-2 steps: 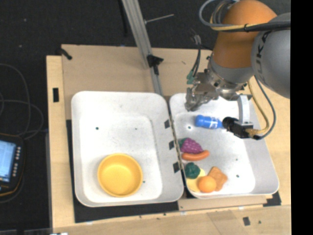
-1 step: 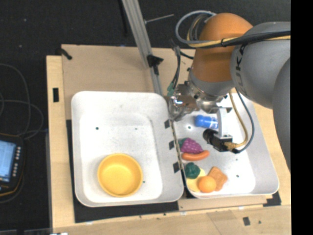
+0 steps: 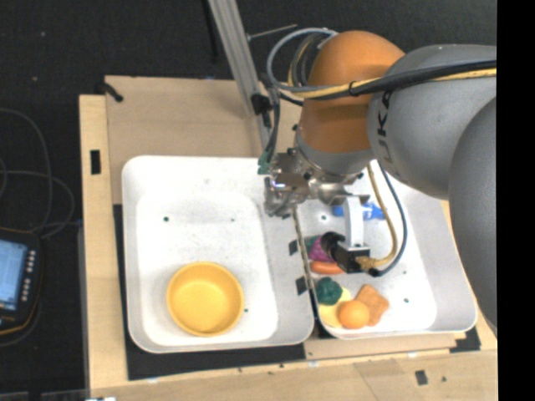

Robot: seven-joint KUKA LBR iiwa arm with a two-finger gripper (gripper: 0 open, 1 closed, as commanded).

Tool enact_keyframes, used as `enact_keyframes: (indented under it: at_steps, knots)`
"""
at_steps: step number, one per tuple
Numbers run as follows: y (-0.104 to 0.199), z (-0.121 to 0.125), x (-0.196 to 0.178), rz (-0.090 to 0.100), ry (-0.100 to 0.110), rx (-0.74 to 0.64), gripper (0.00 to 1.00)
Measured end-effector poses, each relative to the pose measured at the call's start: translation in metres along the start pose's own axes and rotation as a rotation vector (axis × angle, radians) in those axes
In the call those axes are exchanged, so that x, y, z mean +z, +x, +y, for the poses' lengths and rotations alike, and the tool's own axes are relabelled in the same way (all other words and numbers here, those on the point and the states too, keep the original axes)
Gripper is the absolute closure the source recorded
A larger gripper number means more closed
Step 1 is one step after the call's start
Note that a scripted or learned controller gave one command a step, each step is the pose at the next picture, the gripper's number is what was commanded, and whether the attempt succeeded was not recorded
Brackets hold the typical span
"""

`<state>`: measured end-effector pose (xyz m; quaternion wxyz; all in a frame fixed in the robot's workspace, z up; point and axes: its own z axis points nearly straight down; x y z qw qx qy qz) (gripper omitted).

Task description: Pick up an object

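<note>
Metal end effector [image 3: 282, 197] seemingly over bin [image 3: 418, 253].

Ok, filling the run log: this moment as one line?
arm: above right bin | left bin: yellow bowl | right bin: orange ball, green toy, more small items | held: cannot tell

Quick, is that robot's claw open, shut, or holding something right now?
Gripper: cannot be told from this view; it sits at the left edge of the right bin.
</note>
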<state>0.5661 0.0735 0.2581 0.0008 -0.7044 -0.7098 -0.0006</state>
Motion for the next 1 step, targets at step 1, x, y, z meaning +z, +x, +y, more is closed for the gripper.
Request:
enact_keyframes:
  at_steps: [1]
  knots:
    - [-0.003,0.0007,0.0002,-0.001,-0.001,0.006,0.0]
